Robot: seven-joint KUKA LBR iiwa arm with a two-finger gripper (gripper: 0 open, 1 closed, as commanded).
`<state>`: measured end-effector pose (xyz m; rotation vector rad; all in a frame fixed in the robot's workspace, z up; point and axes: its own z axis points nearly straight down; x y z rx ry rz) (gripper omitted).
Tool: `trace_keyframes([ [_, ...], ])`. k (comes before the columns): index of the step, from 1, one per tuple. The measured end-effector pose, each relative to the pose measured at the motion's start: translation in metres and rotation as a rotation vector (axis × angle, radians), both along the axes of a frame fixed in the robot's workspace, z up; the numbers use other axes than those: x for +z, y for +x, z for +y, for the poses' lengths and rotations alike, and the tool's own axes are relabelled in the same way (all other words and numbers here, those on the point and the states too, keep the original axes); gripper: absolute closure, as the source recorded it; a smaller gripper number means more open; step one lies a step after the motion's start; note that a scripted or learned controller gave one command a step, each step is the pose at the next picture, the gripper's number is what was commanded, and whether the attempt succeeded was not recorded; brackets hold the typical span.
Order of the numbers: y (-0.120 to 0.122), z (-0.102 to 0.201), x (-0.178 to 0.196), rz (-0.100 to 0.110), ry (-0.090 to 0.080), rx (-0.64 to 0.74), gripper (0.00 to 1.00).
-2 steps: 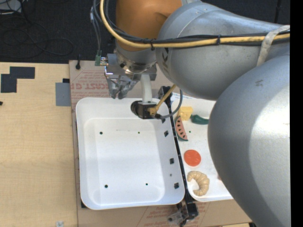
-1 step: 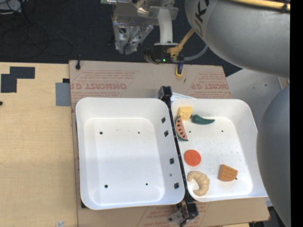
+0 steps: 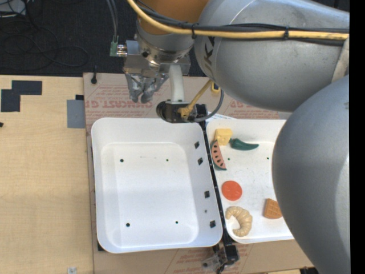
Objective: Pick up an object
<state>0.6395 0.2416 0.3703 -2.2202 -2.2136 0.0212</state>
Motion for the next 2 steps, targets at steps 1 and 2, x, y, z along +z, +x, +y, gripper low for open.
trace_keyframes([
  [1, -0.013, 0.001, 0.179, -0.027, 0.010, 0.005, 1.00],
  [2, -0.023, 0.000, 0.030, 0.005, -0.002, -0.001, 1.00],
])
